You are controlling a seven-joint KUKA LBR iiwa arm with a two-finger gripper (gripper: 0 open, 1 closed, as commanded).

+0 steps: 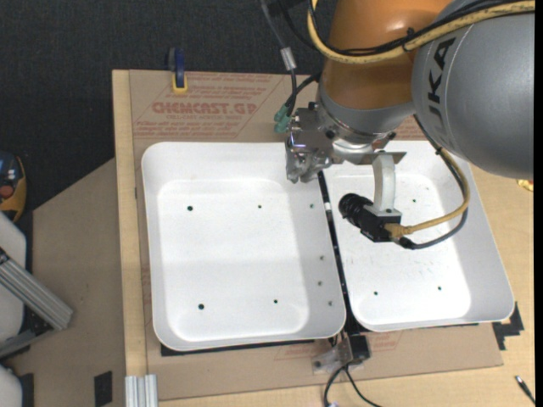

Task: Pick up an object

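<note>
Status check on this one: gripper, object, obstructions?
Gripper low over the seam at the bins' far edge, finger state unclear. No object seen held. Left bin and right bin white.

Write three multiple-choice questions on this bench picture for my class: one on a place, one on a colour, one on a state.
1. The gripper is:
A) where the left bin and right bin meet, at the far end
B) over the board's near-left corner
C) off the board

2. The band above the wrist is:
A) blue
B) orange
C) green

3. The bins lie:
A) stacked
B) overturned
C) side by side, open face up

Key: A, it hangs by the meeting rims; B, the dome is plainly orange; C, both floors show.
</note>
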